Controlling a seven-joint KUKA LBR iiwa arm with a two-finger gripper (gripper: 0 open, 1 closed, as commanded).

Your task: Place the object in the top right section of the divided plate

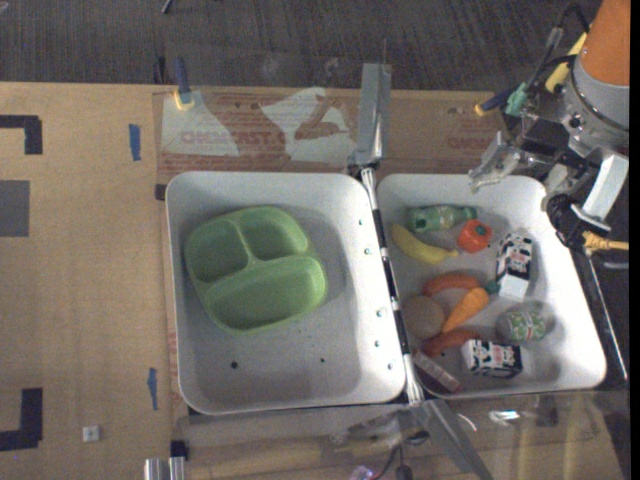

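No object has yet been chosen: the candidates, among them a banana (423, 245), a tomato (475, 235) and a carrot (466, 309), are left lying in the right bin (575, 298). The divided plate (256, 266) in the left bin (300, 363) is unfilled. Nothing is carried by the hand (492, 171) above the right bin's far edge; its grip cannot be told. The whole task remains.
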